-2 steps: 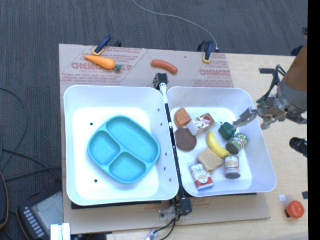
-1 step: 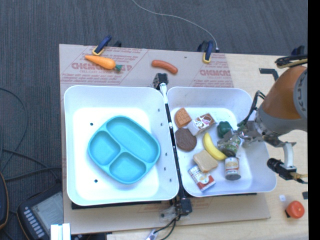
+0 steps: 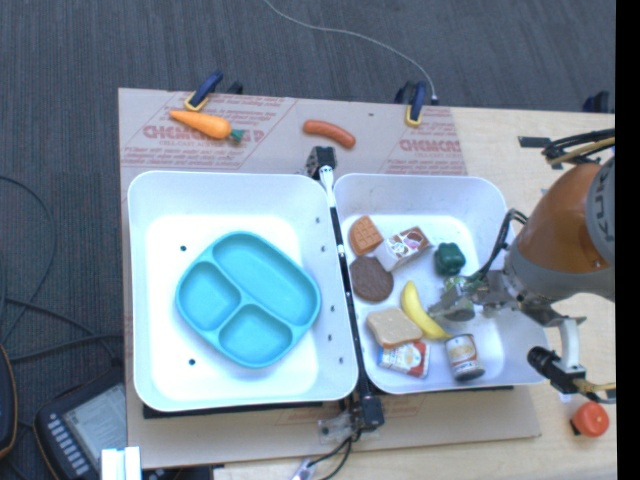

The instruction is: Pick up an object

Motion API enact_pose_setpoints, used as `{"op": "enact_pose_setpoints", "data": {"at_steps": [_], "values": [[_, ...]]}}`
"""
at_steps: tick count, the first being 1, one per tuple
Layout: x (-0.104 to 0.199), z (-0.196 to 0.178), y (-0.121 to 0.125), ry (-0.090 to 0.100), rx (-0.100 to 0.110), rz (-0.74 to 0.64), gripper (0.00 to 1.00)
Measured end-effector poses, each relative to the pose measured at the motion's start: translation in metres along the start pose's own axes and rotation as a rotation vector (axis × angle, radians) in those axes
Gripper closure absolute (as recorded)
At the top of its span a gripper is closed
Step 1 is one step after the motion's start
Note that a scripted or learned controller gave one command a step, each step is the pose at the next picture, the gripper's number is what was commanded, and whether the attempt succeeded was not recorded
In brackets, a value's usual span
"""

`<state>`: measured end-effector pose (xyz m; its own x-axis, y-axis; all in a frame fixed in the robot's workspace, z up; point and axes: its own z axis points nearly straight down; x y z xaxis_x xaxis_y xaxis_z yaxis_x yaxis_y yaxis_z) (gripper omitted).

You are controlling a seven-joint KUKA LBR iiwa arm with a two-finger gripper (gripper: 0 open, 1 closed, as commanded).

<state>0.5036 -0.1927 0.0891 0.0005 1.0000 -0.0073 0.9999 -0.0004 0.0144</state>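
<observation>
Your arm (image 3: 570,238) reaches in from the right, its orange band rounded above the wrist. The grey wrist angles leftward and down, carrying the gripper (image 3: 458,298) low over the right-hand bin (image 3: 490,193), near that bin's middle.

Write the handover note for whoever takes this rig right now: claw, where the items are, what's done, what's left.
Claw: low in the right bin, beside the banana, below the green pepper. Nothing visibly held.
Also in the right bin: cracker, small carton, brown cookie, bread slice, red and white packet, can.
Left bin: blue divided plate.
On the board behind the bins: carrot, sausage.
Done: arm is down among the items.
Left: close on one item and lift it clear.
</observation>
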Motion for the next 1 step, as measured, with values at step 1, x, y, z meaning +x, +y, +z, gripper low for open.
{"op": "enact_pose_setpoints", "data": {"at_steps": [1], "values": [[-0.0004,-0.0103,0.0005,0.0,0.001,0.001,1.0]]}}
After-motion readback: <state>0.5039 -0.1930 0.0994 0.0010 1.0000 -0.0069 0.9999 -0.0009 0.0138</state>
